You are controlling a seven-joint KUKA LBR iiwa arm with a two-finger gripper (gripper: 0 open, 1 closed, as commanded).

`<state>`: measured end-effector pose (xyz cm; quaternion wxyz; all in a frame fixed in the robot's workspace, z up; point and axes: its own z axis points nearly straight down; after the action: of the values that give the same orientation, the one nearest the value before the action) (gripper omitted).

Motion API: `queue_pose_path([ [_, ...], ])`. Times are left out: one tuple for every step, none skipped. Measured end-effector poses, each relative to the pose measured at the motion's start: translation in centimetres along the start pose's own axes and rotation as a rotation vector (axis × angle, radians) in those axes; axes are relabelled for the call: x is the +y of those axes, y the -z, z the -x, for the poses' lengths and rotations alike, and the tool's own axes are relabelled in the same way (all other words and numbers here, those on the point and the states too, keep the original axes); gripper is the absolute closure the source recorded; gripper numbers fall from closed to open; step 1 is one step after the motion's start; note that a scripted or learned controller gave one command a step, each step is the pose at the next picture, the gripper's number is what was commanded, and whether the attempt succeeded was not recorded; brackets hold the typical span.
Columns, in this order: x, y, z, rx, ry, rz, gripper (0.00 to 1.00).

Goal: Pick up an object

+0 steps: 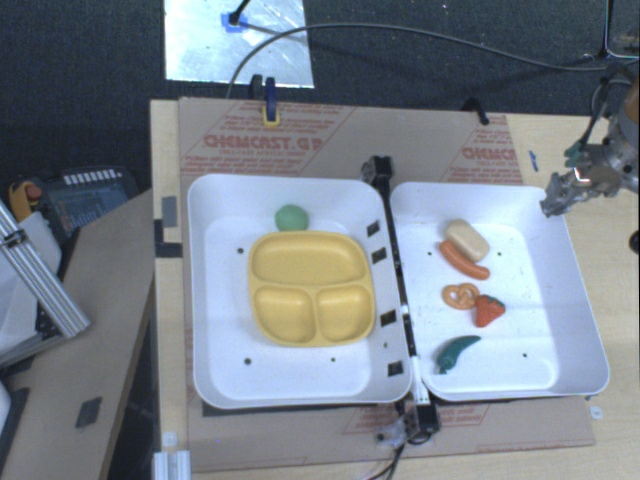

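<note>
The gripper (556, 204) is seen at the far right edge of the right bin (575, 298), hanging over its rim, and whether anything is held cannot be told from this view. The likeliest targets, a pale bread roll (467, 238) touching an orange sausage (465, 260), lie to the left of the gripper and slightly nearer, with the sausage's long axis running from far-left to near-right. A pretzel (461, 295), a strawberry (488, 310) and a green pepper (456, 353) are set nearer still, well apart from the gripper.
</note>
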<state>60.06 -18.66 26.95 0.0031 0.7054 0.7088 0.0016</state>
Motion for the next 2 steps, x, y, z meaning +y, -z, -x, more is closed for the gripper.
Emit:
queue_pose_path([
  [0.9, 0.5, -5.0, 0.002, 0.004, -0.003, 1.00],
  [1.6, -0.9, -10.9, 0.003, 0.004, -0.004, 1.00],
])
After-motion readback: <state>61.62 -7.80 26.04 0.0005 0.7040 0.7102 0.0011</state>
